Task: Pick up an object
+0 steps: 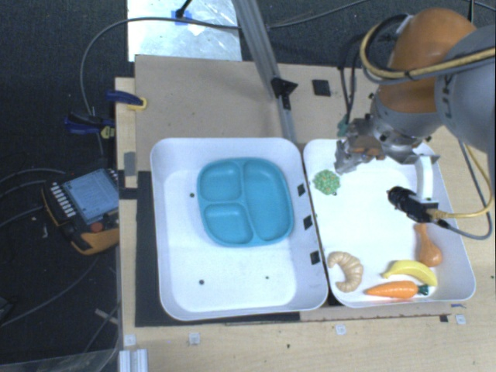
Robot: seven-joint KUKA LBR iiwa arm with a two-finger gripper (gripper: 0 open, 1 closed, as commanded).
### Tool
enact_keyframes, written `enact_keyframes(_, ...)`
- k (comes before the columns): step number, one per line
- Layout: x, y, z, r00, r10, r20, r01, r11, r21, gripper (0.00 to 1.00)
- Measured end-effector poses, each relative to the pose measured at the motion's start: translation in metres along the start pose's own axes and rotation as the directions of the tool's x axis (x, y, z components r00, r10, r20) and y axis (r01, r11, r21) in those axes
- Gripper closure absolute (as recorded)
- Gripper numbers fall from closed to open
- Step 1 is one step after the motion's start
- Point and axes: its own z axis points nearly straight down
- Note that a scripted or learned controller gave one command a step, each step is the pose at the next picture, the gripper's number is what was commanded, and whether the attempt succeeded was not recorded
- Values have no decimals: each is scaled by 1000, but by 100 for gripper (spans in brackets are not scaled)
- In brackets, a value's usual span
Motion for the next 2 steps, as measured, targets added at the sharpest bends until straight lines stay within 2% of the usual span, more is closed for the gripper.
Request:
enact_keyframes(1,52,8,13,1000,-1,0,1,1000,0,100)
enact_keyframes(2,109,27,21,1000,-2,-1,2,1000,-2,100)
